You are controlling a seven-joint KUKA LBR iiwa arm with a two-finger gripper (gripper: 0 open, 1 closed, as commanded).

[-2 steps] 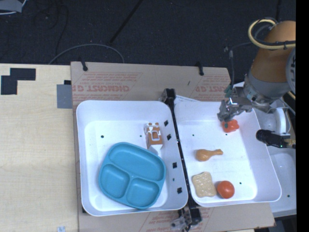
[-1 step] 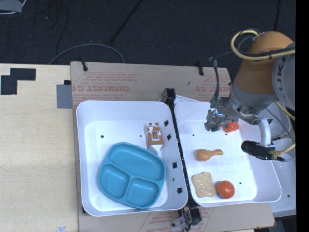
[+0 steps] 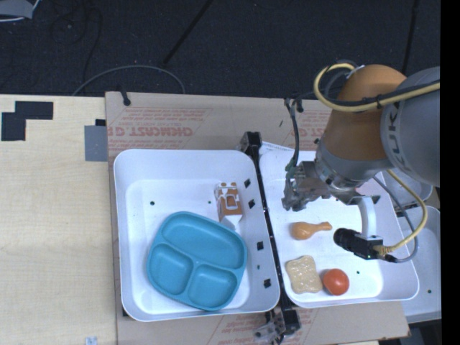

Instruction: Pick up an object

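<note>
Hovering my claw [image 3: 296, 198] in the right bin [image 3: 402, 286], just above the drumstick [image 3: 310, 229]; finger spread unclear. Risk: the rounded drumstick rolls aside, or I clip the divider wall.

A robotics lab: robot arm [image 3: 388, 128], white bins [image 3: 129, 192] of toy food, loose cables [image 3: 129, 70].

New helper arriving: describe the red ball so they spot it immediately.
Start at the right bin, under the arm. In its near corner the red ball lies beside a beige bread slice. It alone is round and red; the chicken leg is orange-brown.
</note>
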